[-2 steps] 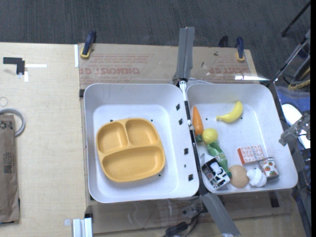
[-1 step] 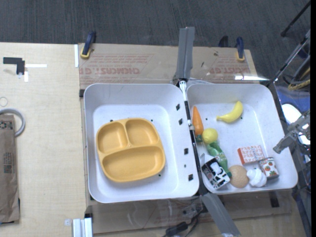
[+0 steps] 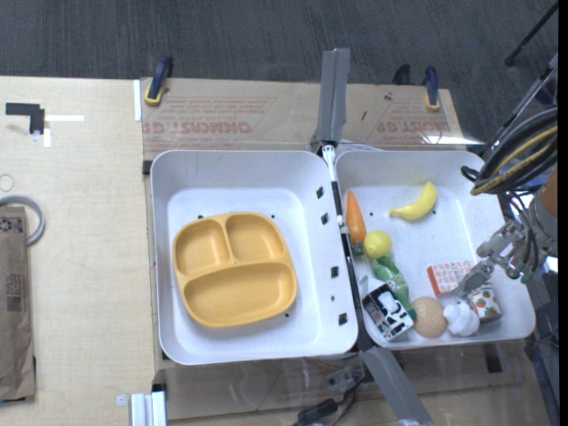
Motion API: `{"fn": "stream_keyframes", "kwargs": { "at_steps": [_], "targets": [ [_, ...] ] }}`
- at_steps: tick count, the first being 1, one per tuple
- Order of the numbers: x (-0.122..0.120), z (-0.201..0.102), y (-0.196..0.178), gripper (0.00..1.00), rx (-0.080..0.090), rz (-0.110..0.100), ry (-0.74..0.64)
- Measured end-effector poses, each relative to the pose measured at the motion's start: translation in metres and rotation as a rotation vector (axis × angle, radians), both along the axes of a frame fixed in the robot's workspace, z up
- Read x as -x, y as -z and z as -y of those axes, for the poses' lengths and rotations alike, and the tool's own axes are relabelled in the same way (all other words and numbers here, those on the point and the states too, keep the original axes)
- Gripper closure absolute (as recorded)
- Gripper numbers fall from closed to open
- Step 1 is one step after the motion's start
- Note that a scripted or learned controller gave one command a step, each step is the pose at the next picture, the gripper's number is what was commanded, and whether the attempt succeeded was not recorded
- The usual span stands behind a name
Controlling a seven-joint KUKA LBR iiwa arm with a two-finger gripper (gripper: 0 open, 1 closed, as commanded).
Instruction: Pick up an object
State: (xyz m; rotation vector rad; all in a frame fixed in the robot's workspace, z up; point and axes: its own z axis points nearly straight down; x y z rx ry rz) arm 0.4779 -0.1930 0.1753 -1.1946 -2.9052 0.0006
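Observation:
The right bin (image 3: 404, 156) holds a yellow banana (image 3: 415, 202), an orange carrot (image 3: 355, 216), a yellow lemon (image 3: 378, 244) above a green piece (image 3: 390, 272), a black-and-white box (image 3: 388, 310), a tan ball (image 3: 429, 316), a white lump (image 3: 461, 318), an orange-red packet (image 3: 446, 276) and a small red-and-white carton (image 3: 485, 305). My gripper (image 3: 477, 278) reaches in from the right edge. It hangs low over the bin's near right corner, between the packet and the carton, just above the carton. I see nothing held in it.
The left bin (image 3: 231, 162) carries a yellow divided plate (image 3: 234, 269). A grey divider post (image 3: 334, 96) stands between the bins at the back. Black cables (image 3: 515, 153) loop over the right bin's far right corner. A brown paper bag (image 3: 13, 300) lies at far left.

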Motion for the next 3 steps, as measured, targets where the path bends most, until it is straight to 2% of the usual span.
{"fn": "stream_keyframes", "kwargs": {
  "at_steps": [1,2,3],
  "targets": [
    [-0.089,0.029,-0.062,0.00,0.002,0.004,-0.100],
    [-0.117,0.028,-0.020,0.00,0.002,0.003,-0.236],
    [-0.102,0.029,-0.011,0.00,0.001,0.003,-0.491]
  ]
}}
